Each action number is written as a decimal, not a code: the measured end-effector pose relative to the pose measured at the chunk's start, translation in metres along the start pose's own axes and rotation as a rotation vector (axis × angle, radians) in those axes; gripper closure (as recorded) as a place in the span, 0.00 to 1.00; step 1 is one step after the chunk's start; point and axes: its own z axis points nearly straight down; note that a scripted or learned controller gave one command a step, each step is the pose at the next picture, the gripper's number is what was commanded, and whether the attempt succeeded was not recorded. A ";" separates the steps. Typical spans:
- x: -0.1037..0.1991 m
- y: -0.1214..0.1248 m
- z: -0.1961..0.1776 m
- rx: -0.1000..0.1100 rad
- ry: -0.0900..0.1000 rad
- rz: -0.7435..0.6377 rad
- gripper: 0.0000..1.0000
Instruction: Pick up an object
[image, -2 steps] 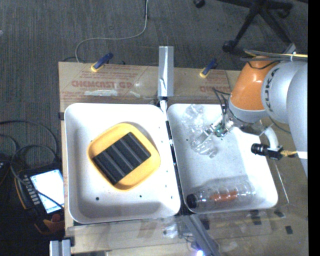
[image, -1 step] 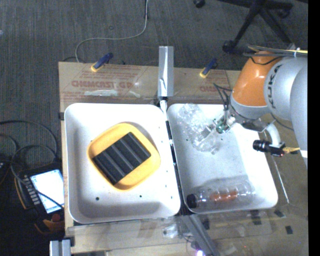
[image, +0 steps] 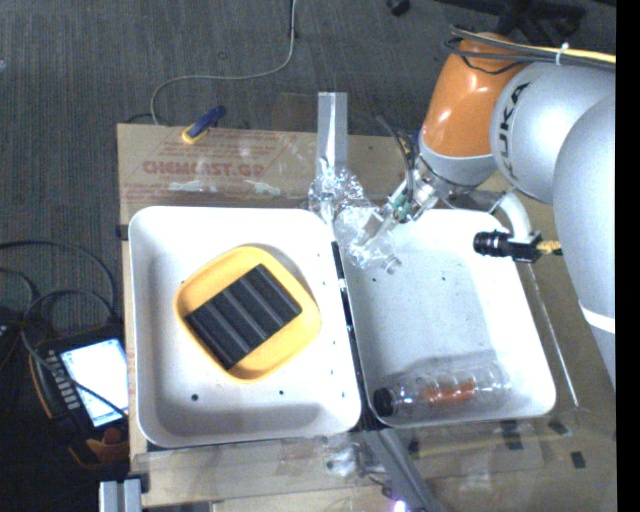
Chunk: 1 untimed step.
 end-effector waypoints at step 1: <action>0.000 0.001 -0.009 -0.001 -0.001 -0.001 1.00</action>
